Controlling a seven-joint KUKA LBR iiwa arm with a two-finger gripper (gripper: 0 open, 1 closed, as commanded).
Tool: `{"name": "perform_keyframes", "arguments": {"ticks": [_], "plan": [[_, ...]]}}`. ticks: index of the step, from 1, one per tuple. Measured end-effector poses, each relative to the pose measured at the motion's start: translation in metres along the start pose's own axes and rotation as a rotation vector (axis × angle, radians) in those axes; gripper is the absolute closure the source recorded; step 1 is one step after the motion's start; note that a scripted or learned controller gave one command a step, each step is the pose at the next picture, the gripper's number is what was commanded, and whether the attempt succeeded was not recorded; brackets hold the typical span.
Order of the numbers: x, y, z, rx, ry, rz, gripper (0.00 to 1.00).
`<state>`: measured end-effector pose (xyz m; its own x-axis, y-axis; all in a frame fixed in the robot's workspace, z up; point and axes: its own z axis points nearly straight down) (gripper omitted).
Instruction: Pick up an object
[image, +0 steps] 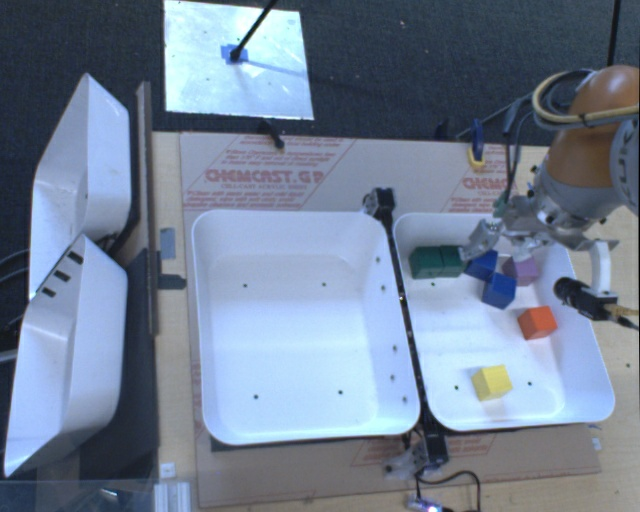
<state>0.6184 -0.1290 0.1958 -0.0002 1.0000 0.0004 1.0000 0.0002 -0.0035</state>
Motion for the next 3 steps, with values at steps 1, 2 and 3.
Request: {"name": "perform_keyframes", "arguments": {"ticks": [1, 2, 3], "plan": [[-0.002, -0.001, 0.062, 0.001, 0.0, 0.0, 0.0], [-0.002, 0.003, 0.087, -0.016, -0.002, -0.002, 0.0], [-0.002, 0.002, 0.078, -0.013, -0.002, -0.001, 1.0]]}}
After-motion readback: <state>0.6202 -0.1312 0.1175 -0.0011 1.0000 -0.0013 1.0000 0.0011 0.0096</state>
